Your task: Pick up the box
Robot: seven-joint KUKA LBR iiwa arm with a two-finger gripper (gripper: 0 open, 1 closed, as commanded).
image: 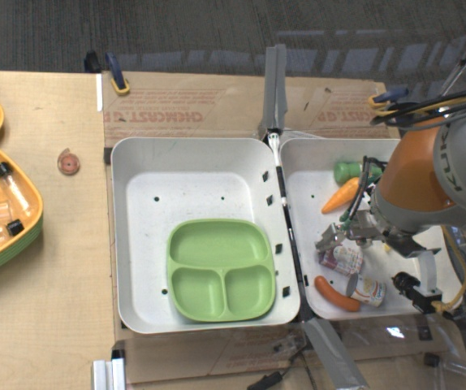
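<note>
Seen from the fixed camera above the bench, the grey arm with its orange band [412,177] reaches in from the right and bends down over the right-hand shallow white bin [298,218]. Its two-finger gripper [340,236] hangs low among the clutter there, and whether its fingers are spread or closed cannot be told from this angle. Just below and touching distance from the gripper lies the small pale printed carton box [345,258], resting on the bin floor near the middle. A second small packet with a red-and-white label [369,291] sits just beside it toward the front. An orange plastic carrot [340,195] lies tilted above the gripper, a green plastic item [348,171] behind it (partly hidden by the arm), and a red sausage-shaped toy [335,295] lies at the front edge. The left-hand shallow white bin [135,218] holds a light green three-compartment plastic tray [221,268].
</note>
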